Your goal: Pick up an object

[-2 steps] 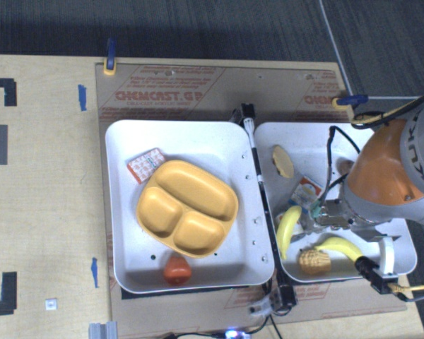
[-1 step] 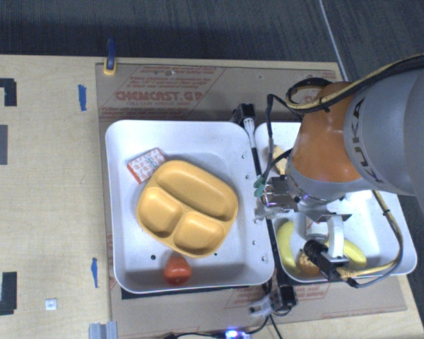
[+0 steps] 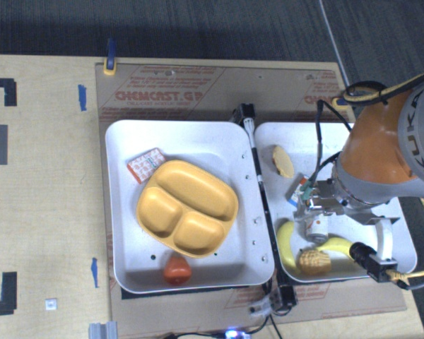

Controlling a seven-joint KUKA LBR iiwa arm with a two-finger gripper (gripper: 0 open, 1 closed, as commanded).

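Dark grey carpet runs behind a pale wooden worktop (image 3: 42, 210) marked with black squares and blue tape tabs, on which a brown cardboard sheet (image 3: 198, 90) carries two shallow white bins side by side; the left white bin (image 3: 120, 189) holds a yellow three-compartment plastic tray (image 3: 187, 207), a small red-and-white printed card (image 3: 145, 164) touching the tray's upper left edge, and a small red tomato-like toy (image 3: 176, 269) just below the tray; the right white bin (image 3: 403, 256) holds a pale yellow oval piece (image 3: 283, 162) near its upper left, a yellow banana (image 3: 288, 244) curving along the lower part, and a tan ridged corn-cob-like toy (image 3: 314, 260) lying against the banana; the grey arm with its orange band (image 3: 374, 147) reaches in from the right and hangs over the right bin, with the claw (image 3: 313, 216) low over the banana's upper end and just above the corn-like toy; by my judgement the step in hand is the descent or the closing for a grasp in the right bin, with the banana or the corn-like toy the likely target, though I cannot tell which; I cannot tell how far open the claw is, since wrist hardware and cables hide its tips, and nothing is seen between them, so no object counts as held; the next move calls for settling squarely over one item, closing firmly, then lifting straight up clear of the bin wall; the banana's curve and its crowded neighbour could make the grip slip.
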